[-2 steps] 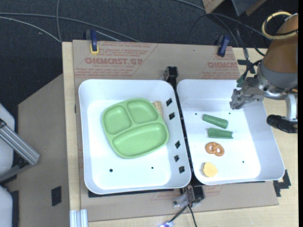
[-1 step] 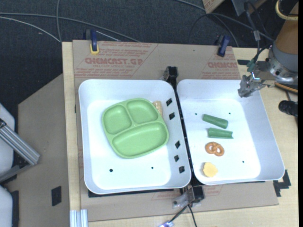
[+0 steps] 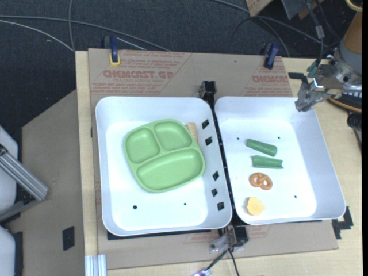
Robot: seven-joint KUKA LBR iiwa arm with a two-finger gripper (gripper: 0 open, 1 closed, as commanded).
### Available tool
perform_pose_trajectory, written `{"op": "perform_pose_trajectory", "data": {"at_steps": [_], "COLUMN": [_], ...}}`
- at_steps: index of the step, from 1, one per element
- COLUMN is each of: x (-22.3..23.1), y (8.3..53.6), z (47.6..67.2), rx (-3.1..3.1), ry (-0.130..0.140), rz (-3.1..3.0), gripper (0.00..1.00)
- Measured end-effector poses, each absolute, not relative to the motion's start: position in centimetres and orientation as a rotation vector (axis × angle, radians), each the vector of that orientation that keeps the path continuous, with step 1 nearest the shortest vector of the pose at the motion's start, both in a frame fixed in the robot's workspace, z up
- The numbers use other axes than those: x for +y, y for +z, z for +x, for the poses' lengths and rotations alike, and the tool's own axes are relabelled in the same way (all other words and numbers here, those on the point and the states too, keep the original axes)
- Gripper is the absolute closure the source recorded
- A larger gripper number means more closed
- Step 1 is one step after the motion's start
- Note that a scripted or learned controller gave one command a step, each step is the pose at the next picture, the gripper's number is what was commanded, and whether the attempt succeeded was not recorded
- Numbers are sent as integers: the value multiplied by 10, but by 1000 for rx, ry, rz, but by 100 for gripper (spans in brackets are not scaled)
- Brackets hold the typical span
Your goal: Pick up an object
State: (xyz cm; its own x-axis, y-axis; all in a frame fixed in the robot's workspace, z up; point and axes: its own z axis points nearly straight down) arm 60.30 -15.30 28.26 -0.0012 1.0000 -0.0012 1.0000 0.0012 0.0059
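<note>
On the board (image 3: 172, 73): "CHEMCAST GP".

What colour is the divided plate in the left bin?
Light green, seen plainly in the camera view: the divided plate.

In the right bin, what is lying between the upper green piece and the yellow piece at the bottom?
In the camera view, two things lie between the upper green piece and the yellow piece: a second green piece and, below it, an orange pretzel.
</note>
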Motion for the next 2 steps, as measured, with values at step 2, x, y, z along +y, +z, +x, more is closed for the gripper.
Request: {"op": "perform_pose_trajectory", "data": {"at_steps": [2], "x": [-38], "y": [249], "z": [594], "rx": [2232], "ry": [0], "rz": [2219], "gripper": [100]}}
